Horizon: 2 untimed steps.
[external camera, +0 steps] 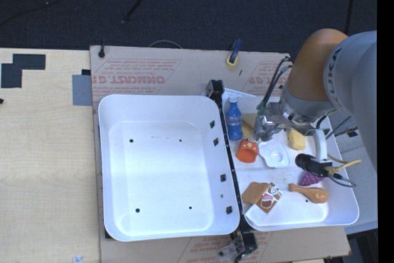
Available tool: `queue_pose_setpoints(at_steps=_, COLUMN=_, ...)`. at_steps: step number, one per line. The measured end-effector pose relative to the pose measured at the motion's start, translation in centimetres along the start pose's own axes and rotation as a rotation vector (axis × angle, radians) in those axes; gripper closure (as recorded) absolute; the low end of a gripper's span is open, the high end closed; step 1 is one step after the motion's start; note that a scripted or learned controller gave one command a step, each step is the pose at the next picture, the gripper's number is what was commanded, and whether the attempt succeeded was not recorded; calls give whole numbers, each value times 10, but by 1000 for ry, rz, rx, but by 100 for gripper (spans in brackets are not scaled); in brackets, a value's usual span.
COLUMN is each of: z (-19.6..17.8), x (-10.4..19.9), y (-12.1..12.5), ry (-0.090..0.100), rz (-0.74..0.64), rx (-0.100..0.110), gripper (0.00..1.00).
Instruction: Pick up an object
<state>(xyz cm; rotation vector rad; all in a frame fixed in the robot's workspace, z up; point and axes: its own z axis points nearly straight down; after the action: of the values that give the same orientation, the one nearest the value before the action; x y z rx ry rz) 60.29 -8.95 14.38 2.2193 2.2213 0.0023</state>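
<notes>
My pincer [266,125] hangs low in the right bin [345,209], blue bottle [233,120] at nine o'clock; its grip I cannot tell.

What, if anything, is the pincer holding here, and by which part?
It cannot be told. The pincer is down in the right bin among the blue bottle and orange object, but no object is visible between its tips.

The grey arm [345,80] reaches in over the right bin [345,209], its tool [266,126] low among the clutter. Just beside the tool stand a blue spray bottle [233,119] and an orange cup [247,151]. A small white dish [274,155] lies nearby. The left bin [161,166] sits alongside on the worktop [46,157].
</notes>
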Motion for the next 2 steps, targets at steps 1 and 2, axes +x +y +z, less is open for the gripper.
queue_pose_setpoints(at_steps=1, z=55, x=-7, y=-127, ry=4, rz=6, rx=18, gripper=100)
queue_pose_setpoints(at_steps=2, z=-48, x=103, y=-96, ry=1, rz=-4, rx=-2, gripper=100)
